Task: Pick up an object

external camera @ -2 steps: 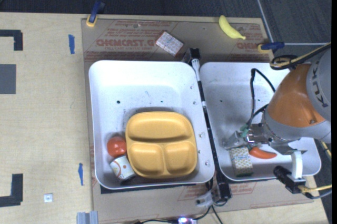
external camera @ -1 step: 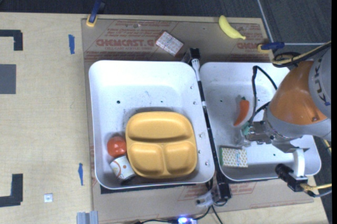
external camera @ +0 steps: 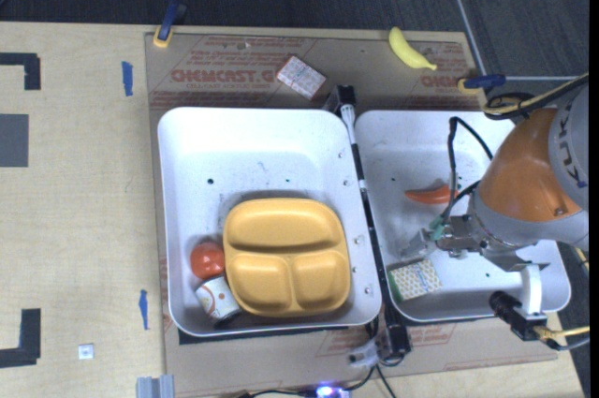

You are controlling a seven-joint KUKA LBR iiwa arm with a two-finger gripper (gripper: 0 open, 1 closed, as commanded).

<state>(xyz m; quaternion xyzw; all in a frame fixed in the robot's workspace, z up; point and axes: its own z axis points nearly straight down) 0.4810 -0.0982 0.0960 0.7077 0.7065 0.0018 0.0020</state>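
While the left bin [external camera: 178, 153] holds a yellow tray [external camera: 285, 254], a red ball [external camera: 207, 258] and a small cup [external camera: 215, 297] at its near-left corner, the gripper [external camera: 440, 237] works low in the right bin [external camera: 393, 143]. Candidate objects are an orange piece [external camera: 428, 194] just beyond it and a patterned packet [external camera: 415, 277] just nearer. Risk: closing between the 2 items and gripping neither. Jaw state cannot be determined; the wrist [external camera: 524, 181] hides them.
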